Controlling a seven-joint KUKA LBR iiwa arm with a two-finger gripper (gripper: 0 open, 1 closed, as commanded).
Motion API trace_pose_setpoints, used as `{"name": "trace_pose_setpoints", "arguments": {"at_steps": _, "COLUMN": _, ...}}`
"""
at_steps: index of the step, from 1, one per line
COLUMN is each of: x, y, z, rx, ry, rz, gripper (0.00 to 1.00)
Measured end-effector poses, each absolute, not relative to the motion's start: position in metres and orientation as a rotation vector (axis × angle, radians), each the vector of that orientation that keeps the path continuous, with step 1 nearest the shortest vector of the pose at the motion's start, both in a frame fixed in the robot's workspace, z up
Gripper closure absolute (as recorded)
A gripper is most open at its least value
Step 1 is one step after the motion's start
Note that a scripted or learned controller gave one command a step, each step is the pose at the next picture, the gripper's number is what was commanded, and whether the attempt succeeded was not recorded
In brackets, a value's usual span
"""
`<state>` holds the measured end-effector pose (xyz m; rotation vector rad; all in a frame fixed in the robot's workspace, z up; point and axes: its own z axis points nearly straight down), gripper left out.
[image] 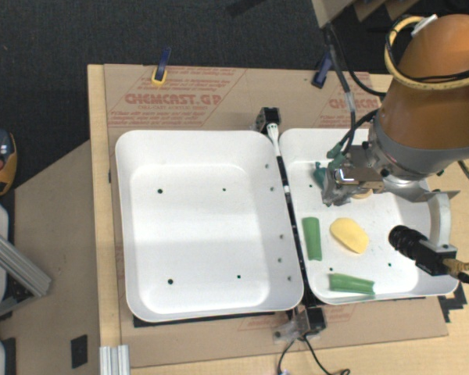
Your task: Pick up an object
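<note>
1. Camera view: the gripper (338, 184) hangs low in the right bin (391, 283).
2. Below it lie a green stick (311, 237), a yellow lump (350, 235) and a green block (351, 283).
3. The lump looks light and smooth; grasp across its narrow middle.
4. I cannot tell how its jaws stand; a teal and a tan piece beside it are half hidden.

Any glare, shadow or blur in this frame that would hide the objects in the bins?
Camera view: sharp and evenly lit; no glare on the left bin, only soft shading. The arm's shadow falls near the gripper; the yellow object and green pieces stay clear.
</note>
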<state>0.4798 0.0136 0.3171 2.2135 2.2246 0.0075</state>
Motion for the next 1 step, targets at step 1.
{"name": "trace_pose_setpoints", "arguments": {"at_steps": 1, "x": 0.4877, "y": 0.0744, "z": 0.3572, "rx": 2.211, "ry": 2.229, "rz": 0.010, "gripper": 1.00}}
